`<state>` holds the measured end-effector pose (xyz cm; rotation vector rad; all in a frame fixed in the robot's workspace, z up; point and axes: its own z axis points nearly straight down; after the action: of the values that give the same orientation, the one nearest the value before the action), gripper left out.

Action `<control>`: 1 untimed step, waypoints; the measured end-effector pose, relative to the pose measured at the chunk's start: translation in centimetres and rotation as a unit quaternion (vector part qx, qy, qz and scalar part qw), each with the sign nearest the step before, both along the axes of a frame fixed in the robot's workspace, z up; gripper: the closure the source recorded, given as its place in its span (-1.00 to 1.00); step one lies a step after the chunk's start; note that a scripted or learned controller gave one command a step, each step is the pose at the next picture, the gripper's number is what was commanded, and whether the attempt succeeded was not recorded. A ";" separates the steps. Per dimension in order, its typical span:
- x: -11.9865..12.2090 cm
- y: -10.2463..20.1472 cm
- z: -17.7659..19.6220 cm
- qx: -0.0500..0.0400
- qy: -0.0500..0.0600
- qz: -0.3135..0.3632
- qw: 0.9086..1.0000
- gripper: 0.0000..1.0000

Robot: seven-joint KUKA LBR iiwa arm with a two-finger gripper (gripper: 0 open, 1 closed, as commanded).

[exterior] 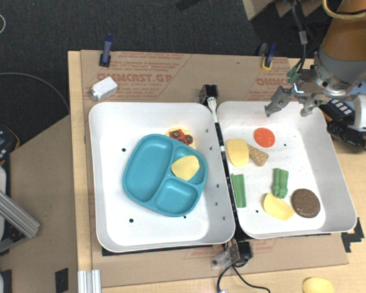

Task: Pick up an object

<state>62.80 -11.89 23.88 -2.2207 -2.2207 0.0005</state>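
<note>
Two white bins sit side by side. Left bin [110, 212] holds a blue divided plate [161, 176]. Right bin [335, 182] holds small food items; the orange-red round piece [264, 137] lies nearest the gripper [291, 104], just below it. Gripper fingers spread wide, nothing between them.

arm: upper right | tool [291, 104]: fingers spread, nothing between

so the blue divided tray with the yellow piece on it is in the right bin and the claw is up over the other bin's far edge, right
Not quite. The camera view shows the blue divided tray, with the yellow piece on it, in the left bin, not the right. The claw is over the far edge of the other bin, the right bin.
</note>
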 end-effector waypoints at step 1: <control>-4.4 1.6 -9.3 0.001 0.004 -0.001 1.000 -1.00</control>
<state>58.43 -10.24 14.63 -2.2174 -2.2150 0.0062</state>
